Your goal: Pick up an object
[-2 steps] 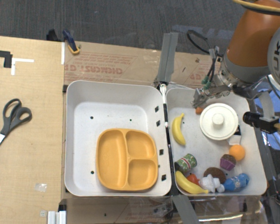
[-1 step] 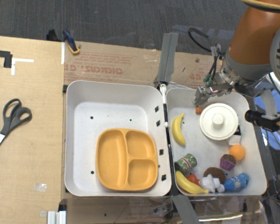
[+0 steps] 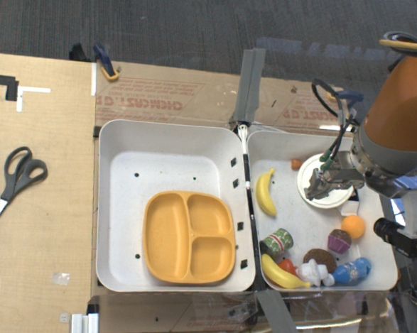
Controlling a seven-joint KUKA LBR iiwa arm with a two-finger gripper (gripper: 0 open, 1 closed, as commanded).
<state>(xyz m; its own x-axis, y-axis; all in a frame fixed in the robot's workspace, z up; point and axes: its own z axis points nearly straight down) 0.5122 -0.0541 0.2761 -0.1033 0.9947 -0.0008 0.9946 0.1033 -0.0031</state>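
orange ball [image 3: 353,226] and banana [image 3: 265,192] flank gripper [image 3: 320,183] over white bowl [image 3: 326,180]

Lying near bench's left edge: scissors [image 3: 11,181]. Sitting in left bin [image 3: 117,143], toward its front edge: yellow divided tray [image 3: 188,236].

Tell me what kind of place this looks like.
Probably a robotics lab bench set up for grasping trials. Two shallow white plastic bins sit side by side, one holding a yellow divided plate, the other toy bananas and other small props. A grey and orange robot arm reaches in.
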